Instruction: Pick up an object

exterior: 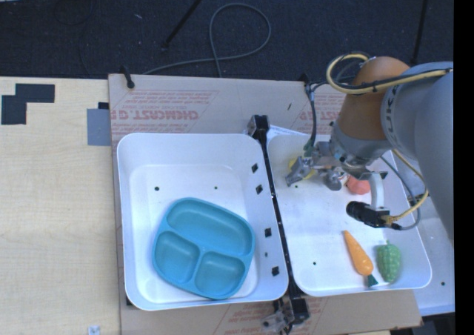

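The gripper (298,173) hangs over the upper left part of the right bin (326,282), and whether it is apart or together cannot be told from this slanted view. Nothing shows in its grasp: the orange carrot (358,252) and the green knobbly toy (389,261) lie side by side near the bin's lower right corner, well apart from it. A pinkish object (358,185) sits nearer, just right of the wrist, and the blue divided tray (203,246) rests in the left bin (141,178).

Pink object (358,185) just right of the gripper (300,172): mostly hidden under the wrist, possibly a toy. Arm (422,126) cut off at right edge.
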`<state>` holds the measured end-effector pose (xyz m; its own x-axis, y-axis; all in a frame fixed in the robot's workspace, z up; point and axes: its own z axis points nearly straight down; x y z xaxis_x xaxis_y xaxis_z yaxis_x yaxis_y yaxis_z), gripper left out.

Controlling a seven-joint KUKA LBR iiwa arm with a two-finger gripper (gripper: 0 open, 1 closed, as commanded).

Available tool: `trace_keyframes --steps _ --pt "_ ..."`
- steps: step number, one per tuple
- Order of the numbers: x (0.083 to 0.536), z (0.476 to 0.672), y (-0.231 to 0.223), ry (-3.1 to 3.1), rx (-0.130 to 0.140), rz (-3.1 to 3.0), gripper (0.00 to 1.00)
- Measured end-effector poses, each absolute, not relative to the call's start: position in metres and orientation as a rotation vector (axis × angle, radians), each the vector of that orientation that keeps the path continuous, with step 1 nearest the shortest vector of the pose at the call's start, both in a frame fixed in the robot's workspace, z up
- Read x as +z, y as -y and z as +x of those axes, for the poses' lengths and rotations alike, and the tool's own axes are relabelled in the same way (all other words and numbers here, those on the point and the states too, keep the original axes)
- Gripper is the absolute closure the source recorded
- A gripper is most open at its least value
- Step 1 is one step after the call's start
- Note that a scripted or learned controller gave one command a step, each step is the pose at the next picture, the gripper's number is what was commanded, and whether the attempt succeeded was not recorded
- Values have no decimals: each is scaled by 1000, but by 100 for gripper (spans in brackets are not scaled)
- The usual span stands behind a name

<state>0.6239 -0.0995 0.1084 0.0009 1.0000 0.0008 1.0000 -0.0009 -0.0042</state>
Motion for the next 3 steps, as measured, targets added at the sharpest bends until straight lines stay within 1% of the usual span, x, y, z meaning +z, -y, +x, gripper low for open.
trace_keyframes --steps 1,2,3 --pt "120 624 101 2214 4 -2224 100" --pt "173 633 96 2223 -1 -2221 100" --pt "234 638 101 2223 -1 -2222 100"
